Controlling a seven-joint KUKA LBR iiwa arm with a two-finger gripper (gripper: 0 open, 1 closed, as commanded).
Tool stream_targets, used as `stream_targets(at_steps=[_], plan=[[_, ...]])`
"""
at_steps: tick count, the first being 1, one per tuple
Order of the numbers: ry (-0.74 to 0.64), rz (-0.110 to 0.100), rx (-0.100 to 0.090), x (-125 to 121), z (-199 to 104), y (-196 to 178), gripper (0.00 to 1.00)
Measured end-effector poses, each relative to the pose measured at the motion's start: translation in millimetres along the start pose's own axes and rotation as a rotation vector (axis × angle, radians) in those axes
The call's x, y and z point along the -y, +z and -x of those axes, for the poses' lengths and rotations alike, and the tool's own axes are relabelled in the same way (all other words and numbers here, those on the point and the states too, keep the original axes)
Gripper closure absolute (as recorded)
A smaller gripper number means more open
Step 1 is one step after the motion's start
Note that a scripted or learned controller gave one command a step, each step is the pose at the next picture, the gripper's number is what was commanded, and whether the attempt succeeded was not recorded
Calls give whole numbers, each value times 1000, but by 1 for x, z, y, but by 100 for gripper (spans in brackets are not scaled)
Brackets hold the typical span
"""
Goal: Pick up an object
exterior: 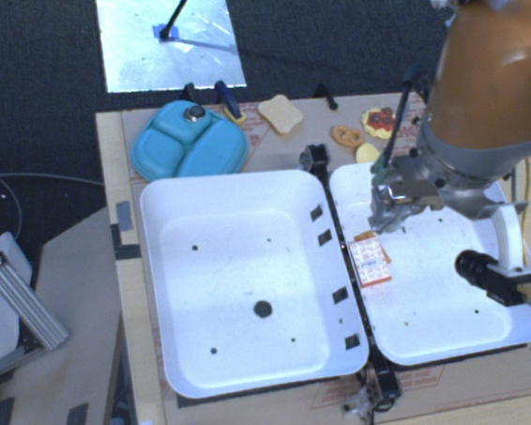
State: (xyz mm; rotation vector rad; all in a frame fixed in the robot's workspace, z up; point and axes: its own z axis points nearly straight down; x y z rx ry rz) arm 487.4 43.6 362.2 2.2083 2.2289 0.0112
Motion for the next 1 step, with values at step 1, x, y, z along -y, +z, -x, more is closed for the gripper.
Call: stream_targets(at_steps=[1], plan=[[-1, -13, 1, 2, -72, 67, 100]])
